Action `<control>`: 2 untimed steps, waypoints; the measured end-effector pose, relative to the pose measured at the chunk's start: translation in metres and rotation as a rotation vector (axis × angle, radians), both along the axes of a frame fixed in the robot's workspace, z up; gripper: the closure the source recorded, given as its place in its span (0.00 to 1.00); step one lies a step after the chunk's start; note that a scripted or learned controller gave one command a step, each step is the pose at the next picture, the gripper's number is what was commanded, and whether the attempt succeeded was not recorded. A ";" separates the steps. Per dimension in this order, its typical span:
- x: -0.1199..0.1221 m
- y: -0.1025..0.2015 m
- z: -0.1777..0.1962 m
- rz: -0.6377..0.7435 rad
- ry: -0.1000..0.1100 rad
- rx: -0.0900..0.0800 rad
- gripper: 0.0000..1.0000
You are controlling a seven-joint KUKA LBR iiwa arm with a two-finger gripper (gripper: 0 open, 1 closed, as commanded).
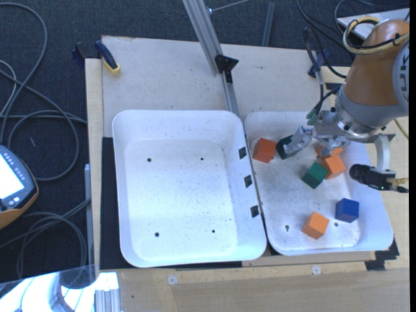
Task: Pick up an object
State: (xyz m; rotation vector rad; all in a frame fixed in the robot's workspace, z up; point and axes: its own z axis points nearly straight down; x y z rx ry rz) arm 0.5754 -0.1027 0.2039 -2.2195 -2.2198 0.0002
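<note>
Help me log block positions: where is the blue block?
The blue block lies in the right bin, near its front right corner, right of an orange block.

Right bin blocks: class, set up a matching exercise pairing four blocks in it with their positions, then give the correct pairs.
Column one:
1. blue block
2. green block
3. orange block by the divider
4. orange block at the near edge

Column two:
A. far left of the right bin
B. touching another orange block
C. nearest the bin's front rim
D. rightmost, near the bin's right wall

Pairs: 1-D, 2-B, 3-A, 4-C
</note>
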 end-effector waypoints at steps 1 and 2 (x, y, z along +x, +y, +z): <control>0.051 0.060 -0.004 0.007 -0.005 0.001 0.00; 0.050 0.055 -0.004 0.001 -0.003 -0.001 0.00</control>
